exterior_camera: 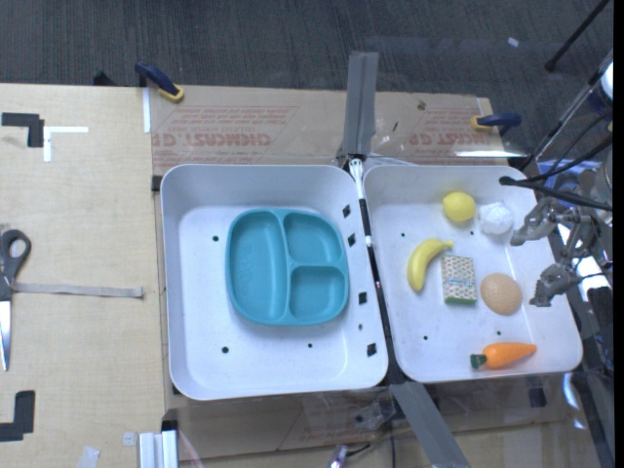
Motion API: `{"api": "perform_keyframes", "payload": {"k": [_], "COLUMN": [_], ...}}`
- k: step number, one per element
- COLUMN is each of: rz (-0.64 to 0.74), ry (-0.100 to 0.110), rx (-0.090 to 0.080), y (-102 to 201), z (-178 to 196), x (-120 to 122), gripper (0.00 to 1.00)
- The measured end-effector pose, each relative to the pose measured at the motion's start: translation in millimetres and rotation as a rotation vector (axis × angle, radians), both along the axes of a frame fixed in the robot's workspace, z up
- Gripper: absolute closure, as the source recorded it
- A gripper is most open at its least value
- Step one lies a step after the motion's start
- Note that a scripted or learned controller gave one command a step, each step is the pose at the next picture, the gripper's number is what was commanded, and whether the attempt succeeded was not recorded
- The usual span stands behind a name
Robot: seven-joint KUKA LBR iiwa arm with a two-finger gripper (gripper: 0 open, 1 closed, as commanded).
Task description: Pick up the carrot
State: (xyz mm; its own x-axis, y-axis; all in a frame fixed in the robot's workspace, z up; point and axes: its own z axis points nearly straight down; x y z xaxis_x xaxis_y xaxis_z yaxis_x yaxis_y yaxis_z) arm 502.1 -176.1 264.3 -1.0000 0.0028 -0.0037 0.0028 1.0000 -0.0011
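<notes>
A: Where is the small orange plastic carrot (507, 355) with the green stub at its left end?

B: In the right-hand shallow white bin (429, 359), lying on its side close to the front wall. Take the tan egg-shaped object (501, 293) as the landmark: the carrot lies just in front of it, apart from it, and nothing touches the carrot.

A: And the rest, around that egg?

B: Just left of the egg, a green-and-yellow rectangular sponge block (458, 280). Left of that again, a curved yellow plastic banana (423, 261). Behind the egg and a little left, a round yellow lemon (458, 207), with a small white crumpled lump (496, 218) just beside it (I cannot tell what the lump is).

A: The gripper?

B: The grey metal two-finger gripper (542, 260) is to the right of the egg, at the bin's right wall. Its two fingers stand apart, one behind the egg's level and one about level with it, with nothing between them. It is well clear of the carrot.

A: And the other bin?

B: The left-hand shallow white bin (195, 359), well to the egg's left, holds a teal plastic plate with three compartments (288, 266), lying flat near the middle. Farther left on the wooden bench (78, 222) lies a pair of scissors (10, 281).
</notes>
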Motion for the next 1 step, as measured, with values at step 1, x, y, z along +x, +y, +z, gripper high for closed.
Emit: {"api": "perform_keyframes", "payload": {"k": [1], "rz": [0.027], "ry": [-0.001], "rx": [0.000], "y": [33.9], "z": [-171.8], "x": [-22.3], "gripper": [0.00]}}
